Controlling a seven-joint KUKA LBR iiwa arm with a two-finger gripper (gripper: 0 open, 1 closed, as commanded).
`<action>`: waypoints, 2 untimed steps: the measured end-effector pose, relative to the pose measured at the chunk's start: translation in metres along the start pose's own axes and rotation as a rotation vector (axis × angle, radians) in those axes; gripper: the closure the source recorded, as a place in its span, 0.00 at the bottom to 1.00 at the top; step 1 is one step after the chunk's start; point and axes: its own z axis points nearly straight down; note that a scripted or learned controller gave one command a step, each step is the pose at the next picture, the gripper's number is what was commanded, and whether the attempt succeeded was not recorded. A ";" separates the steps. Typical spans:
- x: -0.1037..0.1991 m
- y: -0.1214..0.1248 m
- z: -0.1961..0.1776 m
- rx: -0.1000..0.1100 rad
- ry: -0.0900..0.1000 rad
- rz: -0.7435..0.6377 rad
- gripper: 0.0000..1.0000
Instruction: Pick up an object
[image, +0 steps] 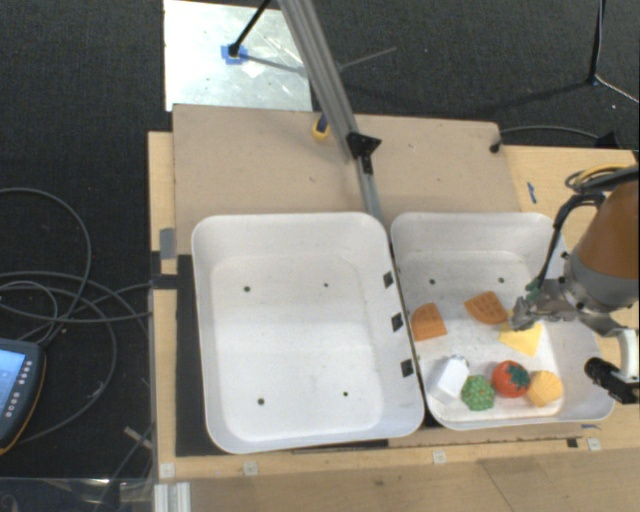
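The bench carries two shallow white bins: the left bin and, touching it, the right bin, which holds all the objects. The arm reaches over the right bin's right wall, its gripper low near the middle of the right side, just above the yellow cheese wedge and beside the orange cracker-like piece. Whether the gripper is wide, narrow or closed on something I cannot tell. An orange toast-like slice lies near the left wall; along the front edge sit a white block, green broccoli, a red tomato and a yellow piece. Every object looks to be resting on the bin floor, so the pick seems not yet done; grasp and lift remain.
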 end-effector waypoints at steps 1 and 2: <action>0.002 0.011 -0.050 -0.002 -0.001 -0.004 1.00; 0.001 0.021 -0.111 -0.004 -0.002 -0.004 1.00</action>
